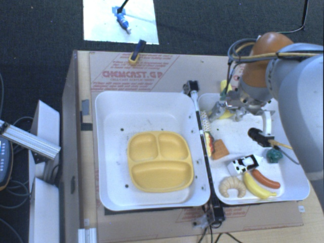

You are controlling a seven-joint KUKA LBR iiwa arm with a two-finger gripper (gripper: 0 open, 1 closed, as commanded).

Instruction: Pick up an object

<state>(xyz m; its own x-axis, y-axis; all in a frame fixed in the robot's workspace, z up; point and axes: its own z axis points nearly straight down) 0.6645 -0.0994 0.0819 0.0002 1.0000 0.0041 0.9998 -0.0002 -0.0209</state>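
Observation:
My gripper [229, 110] hangs low over the far left corner of the right bin [298, 186], under the orange wrist band. A small yellow object [226, 115] lies right by its tip; whether it is gripped is unclear. Further toward the front of this bin lie an orange wedge [219, 149], a black-and-white toy [244, 163], a croissant [233, 186], a banana [256, 186] and a red sausage [266, 179]. A teal object [274, 156] sits by the right wall.
The left bin [109, 135] holds a yellow divided plate [160, 161]. A long thin tool [201, 130] lies along the ridge between the bins. The grey arm covers the right bin's far right corner.

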